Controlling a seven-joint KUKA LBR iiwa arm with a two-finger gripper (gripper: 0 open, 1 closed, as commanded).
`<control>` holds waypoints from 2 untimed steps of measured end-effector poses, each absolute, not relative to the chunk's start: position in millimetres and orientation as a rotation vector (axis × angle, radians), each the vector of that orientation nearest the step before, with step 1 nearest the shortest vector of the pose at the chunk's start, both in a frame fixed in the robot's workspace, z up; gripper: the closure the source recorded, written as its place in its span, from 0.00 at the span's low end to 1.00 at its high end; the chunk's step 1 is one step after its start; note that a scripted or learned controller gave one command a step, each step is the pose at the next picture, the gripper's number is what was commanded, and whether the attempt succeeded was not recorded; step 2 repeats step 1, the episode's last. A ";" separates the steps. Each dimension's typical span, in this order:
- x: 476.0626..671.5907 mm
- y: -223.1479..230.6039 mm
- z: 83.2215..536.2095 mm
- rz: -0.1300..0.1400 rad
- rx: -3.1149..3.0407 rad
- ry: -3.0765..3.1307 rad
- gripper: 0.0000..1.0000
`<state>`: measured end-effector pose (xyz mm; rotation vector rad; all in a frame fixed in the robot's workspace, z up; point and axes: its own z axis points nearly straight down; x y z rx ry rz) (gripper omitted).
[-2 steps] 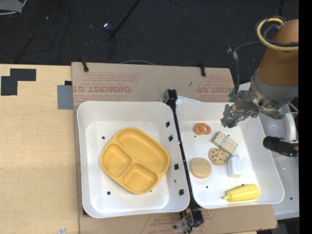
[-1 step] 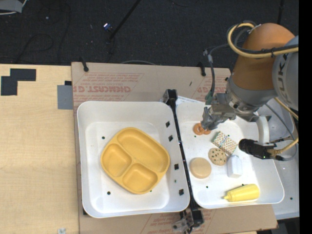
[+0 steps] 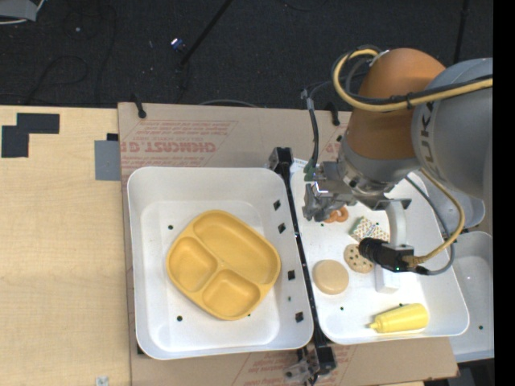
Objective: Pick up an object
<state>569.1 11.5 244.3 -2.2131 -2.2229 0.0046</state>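
wooden bench (image 3: 56,248), flattened cardboard (image 3: 193,135), black floor (image 3: 161,39)

The left bin (image 3: 153,215) has open floor along its walls, its centre taken by a yellow divided plate (image 3: 223,264). In the right bin (image 3: 451,312), the arm (image 3: 402,127) covers the upper part. A tan disc (image 3: 331,277), cookie (image 3: 355,257) and yellow bottle (image 3: 399,318) crowd the lower half, with bare floor between them.

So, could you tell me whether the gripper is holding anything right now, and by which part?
It cannot be told. The gripper is low in the right bin, beside a small orange pretzel-like piece, but the arm hides any hold.
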 end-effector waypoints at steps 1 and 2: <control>575.3 66.8 248.3 0.001 -2.214 -2.225 1.00; 575.3 66.8 248.3 0.001 -2.214 -2.225 1.00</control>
